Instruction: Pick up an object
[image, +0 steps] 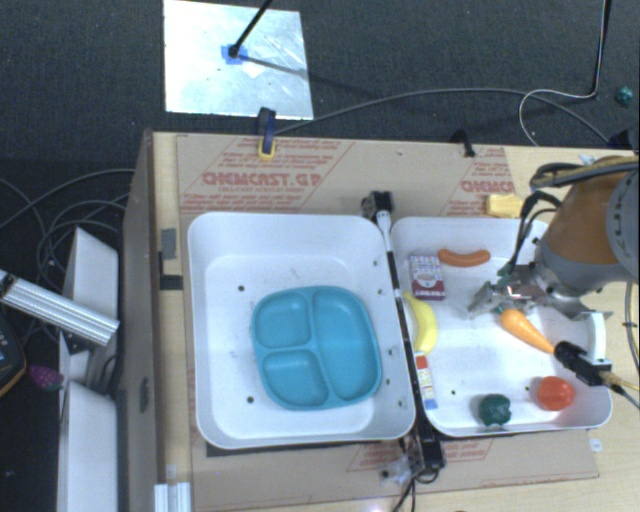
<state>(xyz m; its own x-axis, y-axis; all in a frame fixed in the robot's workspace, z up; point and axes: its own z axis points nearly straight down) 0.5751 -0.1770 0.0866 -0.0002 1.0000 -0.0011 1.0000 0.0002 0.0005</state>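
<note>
My gripper (497, 297) hangs low over the middle of the right bin (470, 425), on the arm reaching in from the right. An orange carrot (528, 332) lies slanted just below and to the right of it, with its thick end close to the gripper. A sausage (464, 257) rests toward the bin's far side. Beside it lies a small red and white box (427, 276). A yellow banana (425, 322) sits along the bin's left wall. Near the front are a green broccoli-like piece (493, 408) and a red tomato (554, 392).
The left bin (225, 300) holds a blue divided plate (316, 346). A thin striped stick (426, 381) lies by the right bin's left wall. A yellow block (505, 205) sits on the cardboard behind the right bin. Cables run along the bench's far edge.
</note>
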